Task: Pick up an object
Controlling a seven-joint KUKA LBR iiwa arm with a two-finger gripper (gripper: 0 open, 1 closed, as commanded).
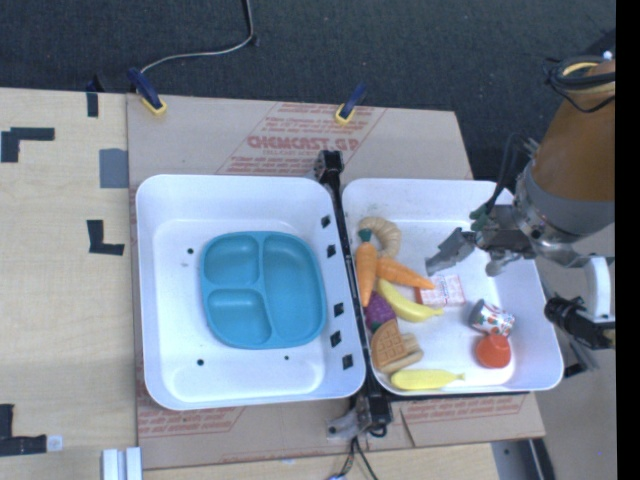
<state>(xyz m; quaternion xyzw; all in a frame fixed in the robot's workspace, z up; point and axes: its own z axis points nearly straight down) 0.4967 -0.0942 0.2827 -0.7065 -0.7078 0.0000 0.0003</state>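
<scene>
Here the gripper (470, 251) hangs over the right bin (452, 190), fingers spread apart and holding nothing, likely lining up on the toy food (400, 298) heaped along the bin's left side.

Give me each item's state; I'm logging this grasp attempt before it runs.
gripper: fingers open, holding nothing, above the right bin
blue divided plate: flat in the left bin
carrots: lying crossed
bananas: lying flat, apart
waffle: flat
small can: tipped on its side
red tomato: resting beside the can
</scene>
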